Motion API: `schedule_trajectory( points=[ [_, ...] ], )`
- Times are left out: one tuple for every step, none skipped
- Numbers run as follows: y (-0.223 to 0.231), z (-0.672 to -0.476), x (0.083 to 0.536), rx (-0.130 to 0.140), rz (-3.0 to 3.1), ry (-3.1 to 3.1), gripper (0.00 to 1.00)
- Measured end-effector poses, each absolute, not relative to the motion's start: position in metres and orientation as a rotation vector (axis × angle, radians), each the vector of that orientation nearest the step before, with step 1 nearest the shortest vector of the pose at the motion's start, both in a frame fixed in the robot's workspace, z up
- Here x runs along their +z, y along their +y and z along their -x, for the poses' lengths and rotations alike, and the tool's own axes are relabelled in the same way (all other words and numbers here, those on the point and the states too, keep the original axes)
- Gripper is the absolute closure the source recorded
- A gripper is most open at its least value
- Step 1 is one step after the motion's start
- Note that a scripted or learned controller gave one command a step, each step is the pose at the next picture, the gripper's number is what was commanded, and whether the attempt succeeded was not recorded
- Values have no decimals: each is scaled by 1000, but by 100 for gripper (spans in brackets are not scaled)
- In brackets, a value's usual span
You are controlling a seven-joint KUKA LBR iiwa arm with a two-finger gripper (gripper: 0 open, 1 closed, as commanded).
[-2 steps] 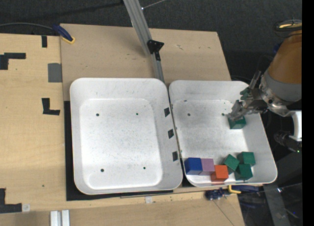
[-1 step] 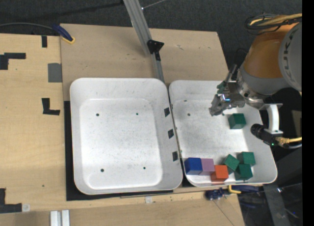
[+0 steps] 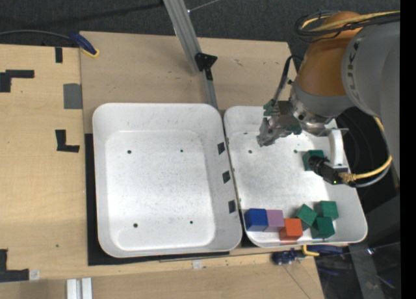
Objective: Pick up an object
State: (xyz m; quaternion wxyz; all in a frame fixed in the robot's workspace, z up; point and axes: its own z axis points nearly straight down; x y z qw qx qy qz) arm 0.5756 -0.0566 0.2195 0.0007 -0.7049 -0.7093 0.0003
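The arm [image 3: 338,64] comes in from the right, bent down over the far end of the right bin [image 3: 260,181], its orange band above a grey wrist. The gripper [image 3: 268,134] hangs close above the bin's floor near its far left corner; whether it is spread or pressed together cannot be told.

The left bin [image 3: 107,161] is smooth, shallow white plastic with rounded corners and a few small dark dots on its floor. The right bin touches it along one rim and has the same shape.

At the right bin's near end lies a tight cluster of small cubes: a blue block [image 3: 256,219], then a lilac block [image 3: 275,219], an orange block [image 3: 293,227] and three green blocks [image 3: 318,218]. All are well apart from the gripper.
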Motion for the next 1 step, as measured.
schedule_trajectory(
  points=[
    [-7, -597, 213, 0, 2212, -2228, 100]
  ],
)
